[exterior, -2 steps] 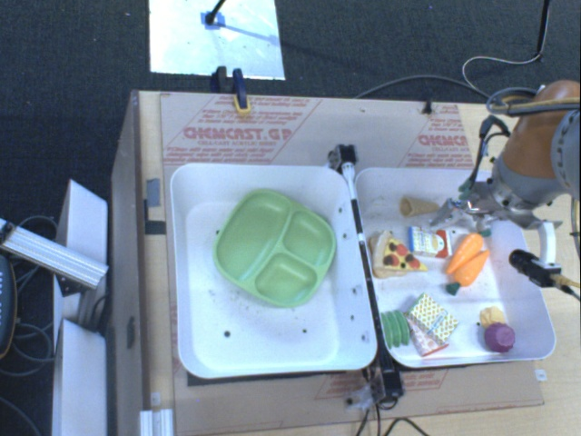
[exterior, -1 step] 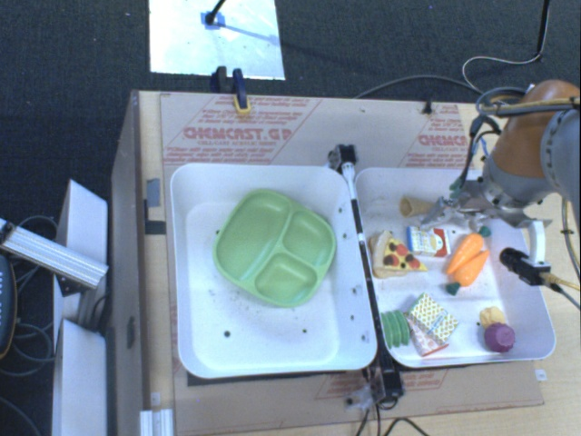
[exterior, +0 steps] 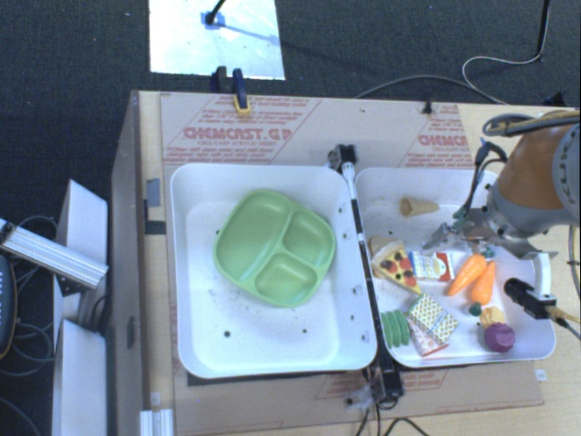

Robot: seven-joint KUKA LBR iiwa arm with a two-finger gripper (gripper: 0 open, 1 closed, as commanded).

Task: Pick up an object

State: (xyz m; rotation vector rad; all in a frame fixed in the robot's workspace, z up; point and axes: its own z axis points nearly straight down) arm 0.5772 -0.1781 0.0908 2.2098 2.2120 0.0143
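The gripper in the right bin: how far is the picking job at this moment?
Done: the arm has reached into the right bin. In hand: the gripper hovers near the carrots and pizza slice, with nothing visibly between its fingers. Left: grasping and lifting any object.

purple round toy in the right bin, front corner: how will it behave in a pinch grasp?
The purple toy looks rounded and smooth, so it may roll or squirt out when pinched. It looks small, probably light. It sits near the bin wall, which could block one finger.
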